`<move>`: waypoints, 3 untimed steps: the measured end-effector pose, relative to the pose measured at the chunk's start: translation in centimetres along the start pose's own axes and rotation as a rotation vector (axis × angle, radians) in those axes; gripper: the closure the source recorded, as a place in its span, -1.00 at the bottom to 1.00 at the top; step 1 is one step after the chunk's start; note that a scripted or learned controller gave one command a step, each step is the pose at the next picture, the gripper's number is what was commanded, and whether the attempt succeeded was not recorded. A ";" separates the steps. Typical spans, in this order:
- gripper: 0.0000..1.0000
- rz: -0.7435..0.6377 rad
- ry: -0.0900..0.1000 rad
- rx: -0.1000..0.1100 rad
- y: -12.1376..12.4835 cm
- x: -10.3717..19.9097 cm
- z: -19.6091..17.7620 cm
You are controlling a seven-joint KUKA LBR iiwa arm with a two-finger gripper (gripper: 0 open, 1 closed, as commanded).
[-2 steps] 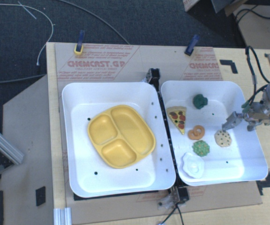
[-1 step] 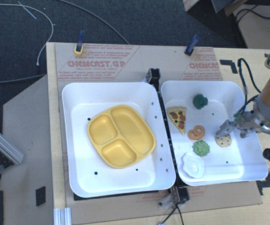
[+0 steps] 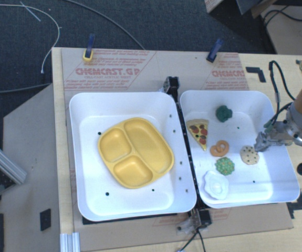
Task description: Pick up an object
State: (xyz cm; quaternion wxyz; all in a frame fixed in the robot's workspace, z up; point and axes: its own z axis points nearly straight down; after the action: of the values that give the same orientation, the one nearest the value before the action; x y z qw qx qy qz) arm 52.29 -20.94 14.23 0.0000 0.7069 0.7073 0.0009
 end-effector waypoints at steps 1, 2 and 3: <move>1.00 -0.001 -0.004 -0.006 1.2 0.1 -5.4; 1.00 -0.001 -0.003 -0.004 1.4 0.7 -9.8; 1.00 -0.001 -0.003 -0.004 1.5 0.7 -12.1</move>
State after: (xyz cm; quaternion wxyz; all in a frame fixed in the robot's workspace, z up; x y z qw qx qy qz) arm 53.79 -20.29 26.32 0.0023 0.7065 0.7077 0.0012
